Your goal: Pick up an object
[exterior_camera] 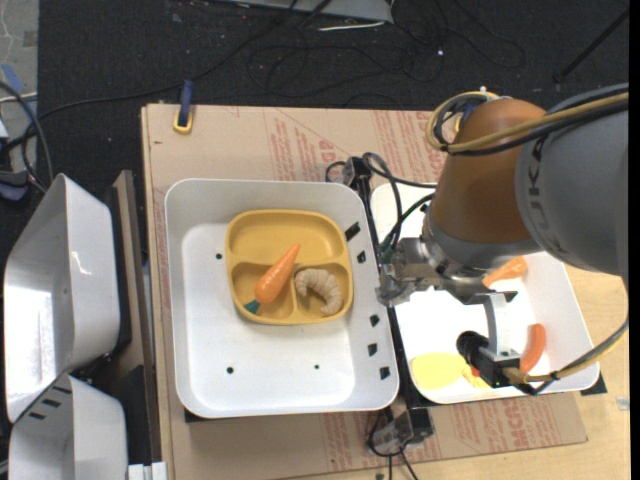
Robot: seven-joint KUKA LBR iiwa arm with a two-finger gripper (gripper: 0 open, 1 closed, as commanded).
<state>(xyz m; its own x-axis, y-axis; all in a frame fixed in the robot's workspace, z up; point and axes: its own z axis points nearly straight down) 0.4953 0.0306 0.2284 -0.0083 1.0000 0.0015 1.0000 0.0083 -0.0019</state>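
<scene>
A yellow divided plate (288,233) sits in the left bin (275,378). On it lie an orange carrot (277,274) and a pale curled shrimp (320,289). In the right bin (575,303) I see a flat yellow piece (436,371), an orange sausage-shaped piece (534,347) and another orange piece (509,268) partly hidden under the arm. My gripper (398,276) hangs low over the left side of the right bin, close to the wall between the bins. The bulky wrist covers most of it.
The grey and orange arm (510,183) covers the upper half of the right bin. Cables (375,173) run along the gap between the bins. Another white bin (55,268) stands off the bench at the far left.
</scene>
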